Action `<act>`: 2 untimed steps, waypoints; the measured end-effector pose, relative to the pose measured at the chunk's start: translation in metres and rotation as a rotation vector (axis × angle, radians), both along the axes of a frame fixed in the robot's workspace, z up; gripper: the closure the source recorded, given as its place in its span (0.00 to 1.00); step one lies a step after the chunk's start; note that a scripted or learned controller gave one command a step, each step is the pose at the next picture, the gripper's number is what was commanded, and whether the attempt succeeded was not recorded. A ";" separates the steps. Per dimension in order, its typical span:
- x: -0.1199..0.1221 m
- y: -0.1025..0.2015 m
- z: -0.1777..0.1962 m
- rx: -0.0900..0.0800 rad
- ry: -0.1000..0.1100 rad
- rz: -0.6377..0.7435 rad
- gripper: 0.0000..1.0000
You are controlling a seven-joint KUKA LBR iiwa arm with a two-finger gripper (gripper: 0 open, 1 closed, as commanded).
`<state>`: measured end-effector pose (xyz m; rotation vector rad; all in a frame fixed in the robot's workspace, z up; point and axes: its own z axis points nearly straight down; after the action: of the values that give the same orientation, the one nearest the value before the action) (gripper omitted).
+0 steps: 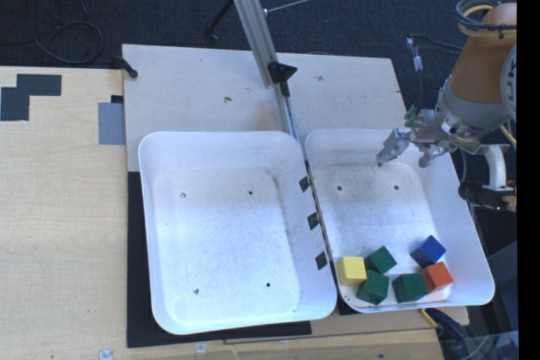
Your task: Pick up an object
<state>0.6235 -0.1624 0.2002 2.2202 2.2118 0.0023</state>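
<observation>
— What did we see in the bins?

— We saw two shallow white bins with rounded corners and speckled floors. The left bin (pixel 224 232) had only small dark dots on its floor. In the right bin (pixel 396 198) six small cubes, matte and hard-edged, were bunched along the near wall: a yellow block (pixel 352 269), three green blocks (pixel 381 259) (pixel 373 288) (pixel 408 287), a blue block (pixel 429 250) and an orange block (pixel 437 275). The orange one sat just beside the rightmost green one.

— And room to move?

— We noted the far half of the right bin's floor lay bare, well apart from the cubes. A ribbed metal rail (pixel 253 25) slanted down toward the seam between the bins.

— How was the arm posed?

— We saw it reach in from the right, orange band above a grey wrist, the gripper (pixel 408 149) over the far right corner of the right bin, well away from the blocks. Its two fingers looked spread apart, with nothing between them.
</observation>
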 end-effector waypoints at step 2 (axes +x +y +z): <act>0.038 0.064 -0.110 0.005 0.007 0.004 0.00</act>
<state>0.6617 -0.0989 0.0898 2.2208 2.2224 0.0002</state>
